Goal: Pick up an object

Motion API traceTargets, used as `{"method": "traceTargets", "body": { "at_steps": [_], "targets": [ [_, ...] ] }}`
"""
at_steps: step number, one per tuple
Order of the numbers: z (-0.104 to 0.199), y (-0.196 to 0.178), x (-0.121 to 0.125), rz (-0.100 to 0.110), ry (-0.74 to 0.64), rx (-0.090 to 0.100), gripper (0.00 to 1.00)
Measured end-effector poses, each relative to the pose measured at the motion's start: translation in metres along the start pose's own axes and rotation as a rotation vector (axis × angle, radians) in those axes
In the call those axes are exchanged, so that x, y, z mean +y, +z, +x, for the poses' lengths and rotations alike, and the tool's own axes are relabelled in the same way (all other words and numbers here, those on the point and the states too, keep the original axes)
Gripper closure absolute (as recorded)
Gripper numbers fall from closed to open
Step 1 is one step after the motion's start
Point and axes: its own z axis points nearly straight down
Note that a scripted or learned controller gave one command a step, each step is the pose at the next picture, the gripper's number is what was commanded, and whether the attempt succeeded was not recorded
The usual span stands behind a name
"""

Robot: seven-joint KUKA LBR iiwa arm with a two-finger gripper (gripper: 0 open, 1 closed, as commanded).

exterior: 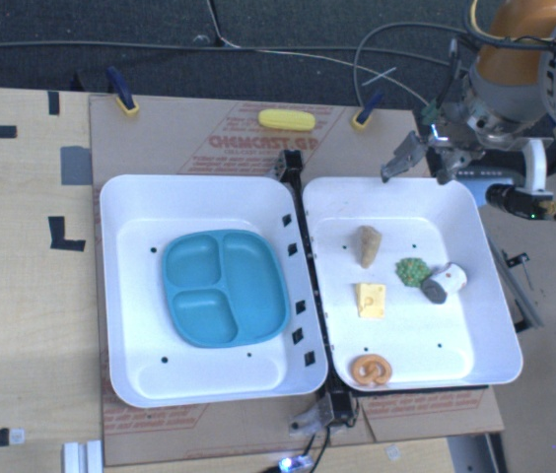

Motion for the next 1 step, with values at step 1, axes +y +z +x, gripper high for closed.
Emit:
{"method": "traceTargets", "body": {
  "at_steps": [1],
  "targets": [
    [0.0004,-0.0085,0.0019,-0.013,-0.003,-0.002,0.0]
  ]
}}
